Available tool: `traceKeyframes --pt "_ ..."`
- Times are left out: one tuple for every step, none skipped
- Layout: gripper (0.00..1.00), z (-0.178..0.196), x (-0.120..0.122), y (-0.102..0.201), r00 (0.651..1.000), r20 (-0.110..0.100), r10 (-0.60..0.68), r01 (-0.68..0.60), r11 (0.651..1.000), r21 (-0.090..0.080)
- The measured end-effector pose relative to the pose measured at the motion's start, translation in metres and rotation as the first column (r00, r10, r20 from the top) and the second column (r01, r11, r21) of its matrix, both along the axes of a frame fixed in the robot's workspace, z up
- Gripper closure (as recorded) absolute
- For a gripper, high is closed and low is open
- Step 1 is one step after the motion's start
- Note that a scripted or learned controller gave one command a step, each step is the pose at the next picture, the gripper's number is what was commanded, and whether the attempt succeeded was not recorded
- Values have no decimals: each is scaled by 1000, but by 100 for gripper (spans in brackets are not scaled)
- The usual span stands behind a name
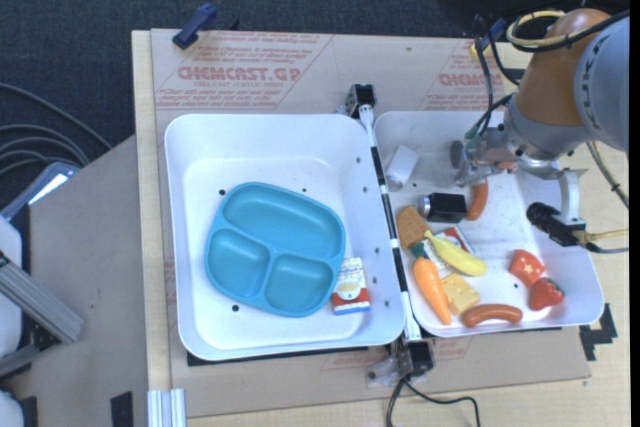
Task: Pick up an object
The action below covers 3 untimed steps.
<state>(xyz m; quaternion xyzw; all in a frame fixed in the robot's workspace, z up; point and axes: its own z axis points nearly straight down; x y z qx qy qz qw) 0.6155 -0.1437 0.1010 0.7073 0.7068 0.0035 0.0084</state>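
Observation:
My gripper (474, 165) hangs low over the back middle of the right bin (580, 260), under the grey wrist and orange band. Just below its tip lies a short red sausage (478, 201), standing lengthwise; whether the gripper touches it is unclear. Beside the sausage to the left sits a small black object (445, 207). A white block (402, 162) lies near the bin's back left corner. Toward the front lie a brown bread piece (410, 224), a banana (458, 256), a carrot (432, 286), a yellow wedge (462, 294), a long sausage (490, 315) and two red strawberries (527, 266).
The left bin (190, 215) holds a blue divided plate (275, 248) and a small printed carton (350, 286) at its front right. A black clip and cable (552, 221) hang off the arm over the right bin. A metal divider (383, 205) runs between the bins.

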Motion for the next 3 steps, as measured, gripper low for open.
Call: traceKeyframes --pt "0 0 0 0 1000 0 0 0 1000 0" --pt "0 -17 -27 8 1000 -20 0 0 1000 8" --pt "100 -6 -27 8 1000 -17 -1 1 1000 7"
